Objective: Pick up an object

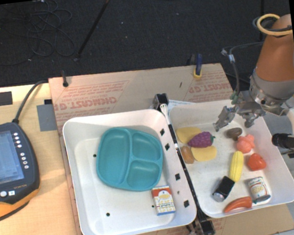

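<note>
My gripper (234, 121) hangs over the back of the right bin (285, 187), its fingers spread open with nothing between them. Just below it lies a small brown oval piece (235, 133), with a salmon-pink toy (245, 143) beside that. The same bin also holds purple grapes (201, 140), a yellow piece (204, 154), a corn cob (236, 165), a red-orange toy (256, 162), a black object (223, 188), a small can (258, 189) and a red chili (237, 204).
The left bin (90, 213) bears a teal divided plate (130, 158) and a small carton (163, 200) at its front right. A tablet (2, 163) rests on the bench at far left. The arm's grey and orange body (276, 70) rises over the right bin's far corner.
</note>
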Robot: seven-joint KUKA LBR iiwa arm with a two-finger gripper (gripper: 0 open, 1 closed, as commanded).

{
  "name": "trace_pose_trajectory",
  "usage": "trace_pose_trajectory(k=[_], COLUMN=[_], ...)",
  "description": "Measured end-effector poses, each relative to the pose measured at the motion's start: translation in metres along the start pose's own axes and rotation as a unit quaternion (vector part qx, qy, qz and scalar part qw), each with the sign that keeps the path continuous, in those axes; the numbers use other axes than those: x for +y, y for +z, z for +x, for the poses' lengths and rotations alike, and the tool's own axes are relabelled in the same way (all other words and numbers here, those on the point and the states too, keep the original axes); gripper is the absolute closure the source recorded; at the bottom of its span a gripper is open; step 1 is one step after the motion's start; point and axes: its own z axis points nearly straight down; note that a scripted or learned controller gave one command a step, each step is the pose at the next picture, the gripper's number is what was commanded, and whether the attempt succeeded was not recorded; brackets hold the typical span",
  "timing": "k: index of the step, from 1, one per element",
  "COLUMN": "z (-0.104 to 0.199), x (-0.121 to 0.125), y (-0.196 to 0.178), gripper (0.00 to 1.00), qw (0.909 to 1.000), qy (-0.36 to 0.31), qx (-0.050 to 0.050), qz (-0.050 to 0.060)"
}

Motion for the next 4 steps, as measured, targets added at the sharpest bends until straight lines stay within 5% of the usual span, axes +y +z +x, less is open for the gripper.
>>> trace_pose_trajectory(k=[1,2,3,4], z=[-0.048,0.028,0.021,0.000], x=[0.008,-0.008,-0.042,-0.011], y=[0.071,0.136,0.135,0.135], gripper=[0.00,0.00,0.00,0.00], qw=[1.0000,1.0000,1.0000,1.0000], qy=[0.001,-0.002,0.000,-0.001], qx=[0.000,0.001,0.000,-0.001], qz=[0.003,0.001,0.000,-0.002])
